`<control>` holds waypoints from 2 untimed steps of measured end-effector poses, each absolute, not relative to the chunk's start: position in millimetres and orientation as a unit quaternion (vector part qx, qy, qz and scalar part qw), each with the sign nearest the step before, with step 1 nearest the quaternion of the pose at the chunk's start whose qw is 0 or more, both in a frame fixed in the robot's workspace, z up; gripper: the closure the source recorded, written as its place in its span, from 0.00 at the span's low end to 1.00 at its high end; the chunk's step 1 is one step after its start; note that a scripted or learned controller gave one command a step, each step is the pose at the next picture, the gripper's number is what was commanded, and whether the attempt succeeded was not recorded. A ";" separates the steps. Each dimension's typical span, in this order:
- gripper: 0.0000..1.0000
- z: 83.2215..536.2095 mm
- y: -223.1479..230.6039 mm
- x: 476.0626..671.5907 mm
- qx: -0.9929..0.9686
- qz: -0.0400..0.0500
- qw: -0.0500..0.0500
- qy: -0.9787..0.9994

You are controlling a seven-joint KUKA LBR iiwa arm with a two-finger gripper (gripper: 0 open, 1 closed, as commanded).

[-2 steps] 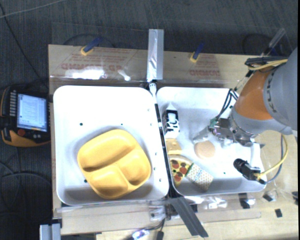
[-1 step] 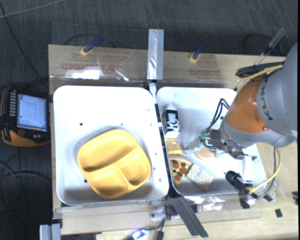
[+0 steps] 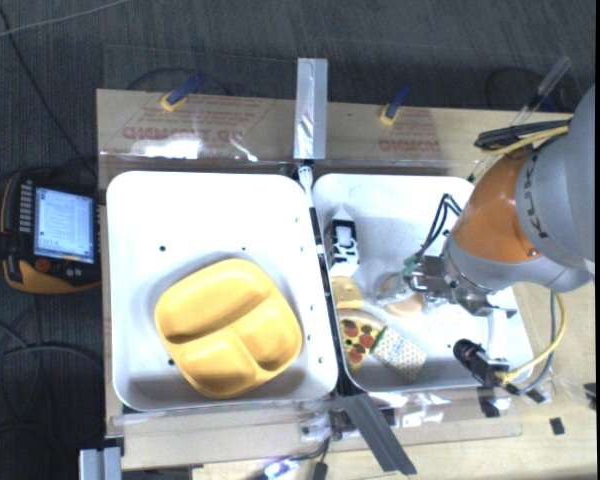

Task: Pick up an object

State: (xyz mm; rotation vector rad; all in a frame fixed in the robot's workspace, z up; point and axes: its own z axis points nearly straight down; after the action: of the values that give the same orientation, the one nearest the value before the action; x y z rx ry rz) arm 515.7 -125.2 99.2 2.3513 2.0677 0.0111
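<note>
The arm reaches in from the right, and my gripper (image 3: pixel 417 280) is down in the right bin (image 3: pixel 380 218), near its middle. Just below and left of it lies a pale peach-coloured thing (image 3: pixel 402 306), partly hidden by the gripper. I cannot tell whether the two touch. A toy pizza slice (image 3: pixel 357 336) and a small patterned pouch (image 3: pixel 400 354) lie at the bin's front left. A tan rounded piece (image 3: pixel 346 290) sits against the left wall. A black-and-white item (image 3: pixel 341 244) lies farther back along that wall.
The left bin (image 3: pixel 180 203) holds a yellow divided plate (image 3: pixel 228 324) towards its front. A handheld screen unit (image 3: pixel 52 230) sits off the bench at the far left. A metal divider (image 3: pixel 311 108) stands behind the bins.
</note>
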 end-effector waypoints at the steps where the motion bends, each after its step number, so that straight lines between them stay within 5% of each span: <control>1: 1.00 105.0 -101.3 482.4 0.718 -0.002 -0.002 0.696; 2: 1.00 202.3 -61.3 483.6 0.719 -0.002 -0.001 0.696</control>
State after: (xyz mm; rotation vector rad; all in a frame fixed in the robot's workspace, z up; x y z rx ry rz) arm 483.6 -61.3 202.3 2.2581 2.1858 -0.0059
